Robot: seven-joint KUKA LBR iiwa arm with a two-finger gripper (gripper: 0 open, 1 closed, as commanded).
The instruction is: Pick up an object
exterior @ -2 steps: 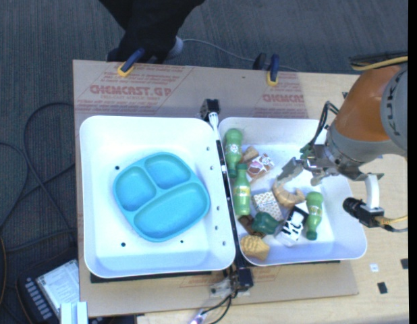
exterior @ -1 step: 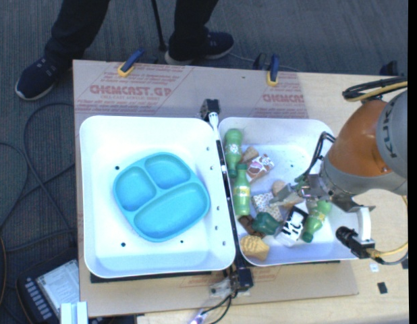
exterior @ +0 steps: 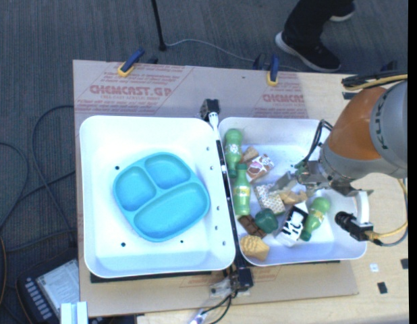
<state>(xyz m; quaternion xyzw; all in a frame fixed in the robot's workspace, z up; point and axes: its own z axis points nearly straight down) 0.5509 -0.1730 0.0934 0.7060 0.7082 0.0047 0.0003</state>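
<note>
The right bin (exterior: 276,128) holds a pile of small toys. Along its left side lie a green bottle (exterior: 233,144) and a second green bottle (exterior: 241,192). A third green bottle (exterior: 316,215) lies towards the right, next to a black-and-white card (exterior: 293,223). A red-and-white piece (exterior: 261,167), a pale checkered piece (exterior: 267,196) and a tan piece (exterior: 290,197) sit in the middle. My gripper (exterior: 290,181) is low in this bin, just above the tan piece, reaching in from the right. I see nothing lifted clear of the pile.
The left bin (exterior: 100,248) holds a blue divided plate (exterior: 161,196). A dark green toy (exterior: 266,219), a brown block (exterior: 247,225) and a tan waffle-like toy (exterior: 256,249) lie at the right bin's front left. A person's foot (exterior: 310,49) stands behind the bench.
</note>
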